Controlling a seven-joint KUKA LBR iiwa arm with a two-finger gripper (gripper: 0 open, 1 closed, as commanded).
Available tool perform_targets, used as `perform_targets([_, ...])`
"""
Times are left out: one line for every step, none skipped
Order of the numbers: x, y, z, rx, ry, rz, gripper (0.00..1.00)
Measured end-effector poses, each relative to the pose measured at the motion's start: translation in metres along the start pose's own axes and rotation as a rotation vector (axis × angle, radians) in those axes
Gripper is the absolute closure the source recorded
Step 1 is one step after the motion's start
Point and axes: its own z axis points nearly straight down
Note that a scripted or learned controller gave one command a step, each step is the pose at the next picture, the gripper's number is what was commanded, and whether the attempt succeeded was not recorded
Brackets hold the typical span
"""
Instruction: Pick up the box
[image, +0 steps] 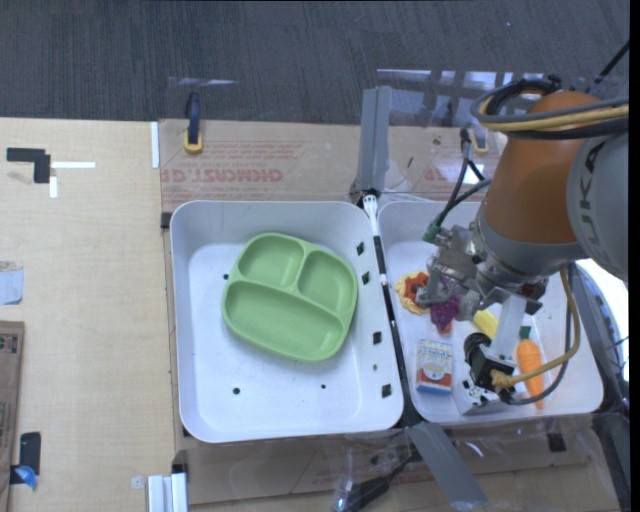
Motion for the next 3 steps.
perform_targets([0.056,0.024,0.012,-0.001,0.0,0.045,1.0])
perform_targets([0.076,0.075,-0.006,-0.002,0.0,0.07,1.0])
perform_targets([0.02,0.044,0.034,-0.001,0.0,0.102,1.0])
